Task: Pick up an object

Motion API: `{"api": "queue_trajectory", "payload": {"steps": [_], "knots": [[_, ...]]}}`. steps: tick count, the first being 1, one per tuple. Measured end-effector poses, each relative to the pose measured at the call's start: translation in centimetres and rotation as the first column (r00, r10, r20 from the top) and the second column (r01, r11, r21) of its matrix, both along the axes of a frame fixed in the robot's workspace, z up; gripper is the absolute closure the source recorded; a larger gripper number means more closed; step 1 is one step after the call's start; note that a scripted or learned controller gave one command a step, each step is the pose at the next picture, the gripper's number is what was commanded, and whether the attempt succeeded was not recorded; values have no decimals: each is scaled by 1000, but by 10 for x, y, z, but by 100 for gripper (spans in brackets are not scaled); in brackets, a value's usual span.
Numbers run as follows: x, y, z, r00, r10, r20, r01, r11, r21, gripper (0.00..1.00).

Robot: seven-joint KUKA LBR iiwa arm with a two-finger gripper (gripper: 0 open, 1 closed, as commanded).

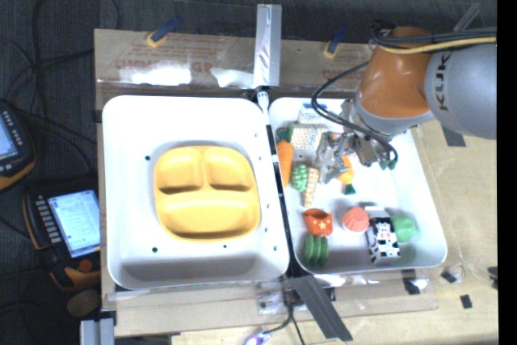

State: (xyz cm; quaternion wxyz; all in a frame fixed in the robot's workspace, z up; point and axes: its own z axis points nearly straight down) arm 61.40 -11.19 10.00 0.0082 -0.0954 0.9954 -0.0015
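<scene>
Two white bins sit side by side on the surface. Little toys crowd the right bin (428, 198). The pincer (338, 153) hangs low beside the toy corn (310, 183); whether it is apart or together, I cannot tell. Packed toys could slip or get bumped.

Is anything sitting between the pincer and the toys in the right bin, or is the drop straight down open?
Nothing visible blocks it. The pincer hangs inside the right bin, right over the crowded upper-left cluster, with the carrot and corn cob close beside it. The toys lie packed together, so neighbours may crowd any grasp.
</scene>
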Motion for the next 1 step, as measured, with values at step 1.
{"api": "queue_trajectory", "payload": {"steps": [1], "knots": [[0,0,0,1000,0,0,0,1000,0,0]]}}
